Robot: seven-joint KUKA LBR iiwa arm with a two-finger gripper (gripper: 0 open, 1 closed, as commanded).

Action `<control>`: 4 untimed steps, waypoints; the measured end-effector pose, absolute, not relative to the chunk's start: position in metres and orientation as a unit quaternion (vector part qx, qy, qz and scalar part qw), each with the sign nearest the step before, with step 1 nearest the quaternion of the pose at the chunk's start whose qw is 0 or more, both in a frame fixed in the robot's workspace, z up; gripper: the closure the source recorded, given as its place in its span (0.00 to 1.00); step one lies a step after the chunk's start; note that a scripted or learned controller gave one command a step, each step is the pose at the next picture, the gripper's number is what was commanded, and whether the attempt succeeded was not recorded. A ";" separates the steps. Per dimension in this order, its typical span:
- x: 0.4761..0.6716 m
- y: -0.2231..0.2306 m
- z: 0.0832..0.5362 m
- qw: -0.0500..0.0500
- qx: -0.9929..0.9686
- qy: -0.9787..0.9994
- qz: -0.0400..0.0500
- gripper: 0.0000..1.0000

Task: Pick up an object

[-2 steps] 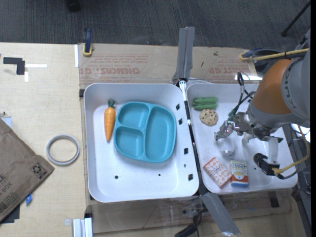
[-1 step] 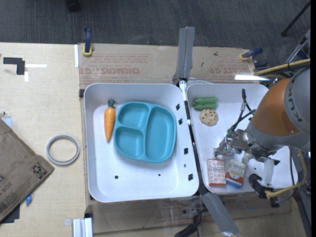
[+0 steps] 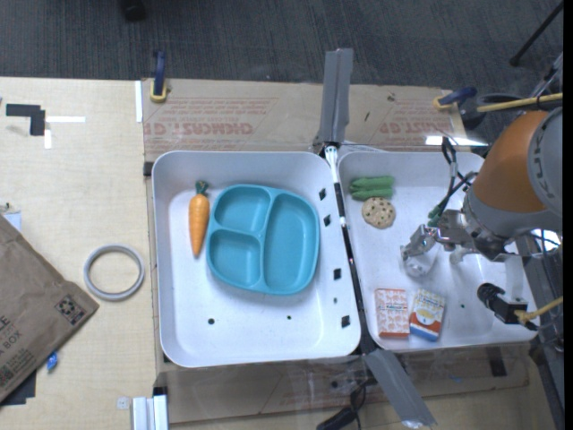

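Pincer (image 3: 417, 251) is seen low inside the right-hand shallow white plastic bin (image 3: 474, 328), over bare floor; whether it is released or clenched cannot be told, and nothing is seen between its tips. Nearest candidates for the pick are judged to be the round chocolate-chip cookie (image 3: 379, 212), just up and to its left, and the green bean pod (image 3: 372, 185) beyond that. Below it, two small printed cartons, one red-and-white (image 3: 392, 313) and one blue-and-orange (image 3: 428, 315), are laid side by side. Well to its left, in the other bin (image 3: 179, 330), a teal divided plastic plate (image 3: 264, 238) and an orange toy carrot (image 3: 198, 223) are kept apart.
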State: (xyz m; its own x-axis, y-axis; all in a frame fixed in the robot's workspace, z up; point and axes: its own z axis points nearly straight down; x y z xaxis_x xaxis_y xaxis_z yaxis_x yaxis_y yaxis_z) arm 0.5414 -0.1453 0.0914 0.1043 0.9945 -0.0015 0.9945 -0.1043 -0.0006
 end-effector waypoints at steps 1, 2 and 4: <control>0.476 -0.110 0.091 -0.001 0.760 0.650 -0.001 0.00; 0.553 -0.156 0.162 0.000 0.750 0.662 -0.001 0.00; 0.478 -0.119 0.211 0.000 0.729 0.685 -0.001 0.00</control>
